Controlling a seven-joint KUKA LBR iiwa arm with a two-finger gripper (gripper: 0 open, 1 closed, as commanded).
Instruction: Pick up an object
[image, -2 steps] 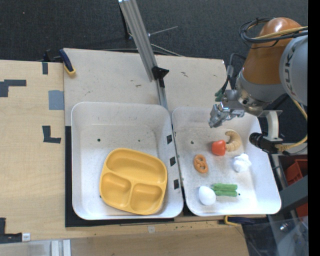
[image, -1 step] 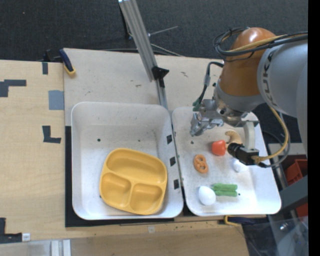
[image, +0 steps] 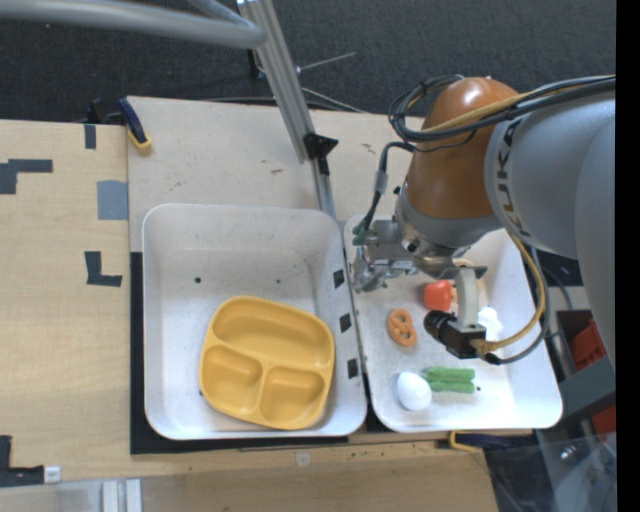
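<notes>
In the right bin (image: 520, 405) lie a brown pretzel (image: 401, 327), a white egg (image: 412, 391), a green pea pod (image: 450, 379), a red-orange item (image: 437, 295) and a small white piece (image: 489, 320). My gripper (image: 371, 268) hangs over the bin's upper left part, just above and left of the pretzel. Nothing shows between its fingers. The arm's orange band and grey body cover the bin's far end.
The left bin (image: 170, 300) holds a yellow divided tray (image: 267, 362) in its lower middle. A metal pole (image: 297, 110) slants down to the ridge between the bins. A black cable unit (image: 452, 335) on the arm hangs beside the red item.
</notes>
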